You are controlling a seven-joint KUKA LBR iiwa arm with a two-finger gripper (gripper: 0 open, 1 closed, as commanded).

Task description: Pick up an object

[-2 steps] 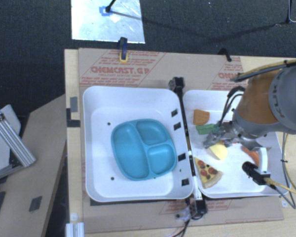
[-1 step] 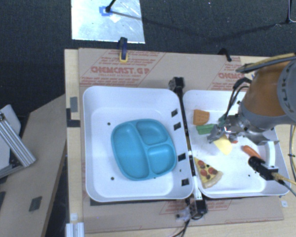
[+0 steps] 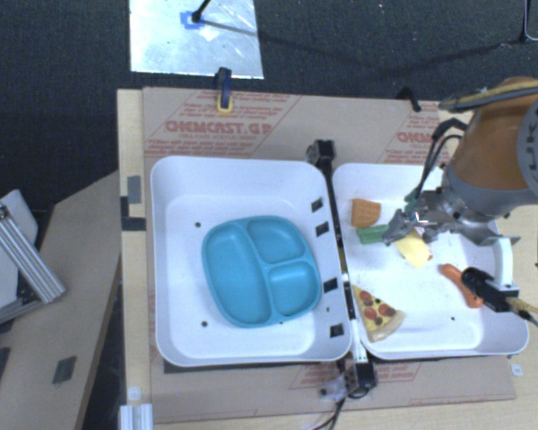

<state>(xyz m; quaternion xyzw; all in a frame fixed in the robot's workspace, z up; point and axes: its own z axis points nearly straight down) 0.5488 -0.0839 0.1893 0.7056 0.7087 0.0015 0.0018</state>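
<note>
Yellow toy piece (image 3: pixel 414 250) lies in the right bin (image 3: pixel 430 334), just beside the gripper (image 3: pixel 407 228), with a green piece (image 3: pixel 371 234) and orange wedge (image 3: pixel 366 211) to its left. Can't tell how the jaws stand. Pizza slice (image 3: pixel 377 313) and carrot (image 3: pixel 457 280) sit nearer the front; blue divided tray (image 3: pixel 258 270) fills the left bin (image 3: pixel 175 240).

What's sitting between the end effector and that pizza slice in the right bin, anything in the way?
Nothing visible lies on the bin floor between them. The end effector hangs over the green piece and yellow piece; the pizza slice lies nearer the camera, by the divider, with bare white floor of the right bin around it.
</note>
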